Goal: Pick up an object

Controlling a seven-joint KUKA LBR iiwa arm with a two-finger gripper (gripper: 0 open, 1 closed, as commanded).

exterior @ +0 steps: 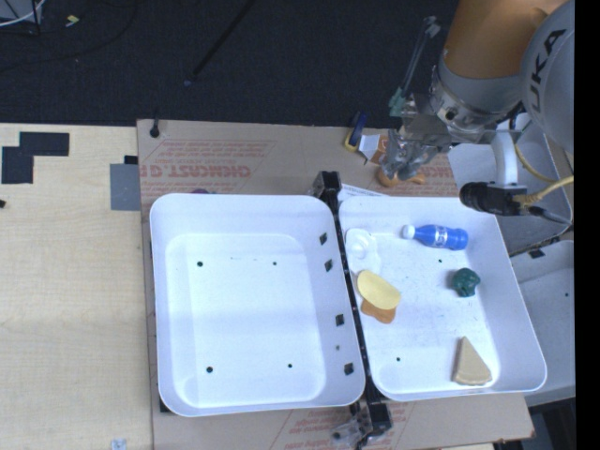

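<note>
The left bin (246,303) fills the centre-left of the frame. The right bin (497,251) sits at centre-right and carries all the candidate items.

The arm (502,36) enters at the upper right. Its gripper (405,165) hangs above the far rim of the right bin, over the cardboard. Whether the claw is open or closed, and whether anything is in it, cannot be determined from this view.

Items in the right bin, in descending size:

1. Blue bottle (438,236), upper part of the bin, lying on its side. Probably light, rigid and smooth; it may roll. Grip across the body, near mid-length.
2. Yellow cup (379,295), left side of the bin, tipped over. Likely light, thin-walled plastic. Grip across the body.
3. Tan wedge (471,363), lower right corner. Looks stiff; the sloped faces may slip. Grip across the flat parallel sides.
4. White piece (360,245), just above the cup. Low contrast against the bin; shape unclear.
5. Green lump (464,281), right of centre. Small and irregular, possibly soft. Grip centrally.
</note>
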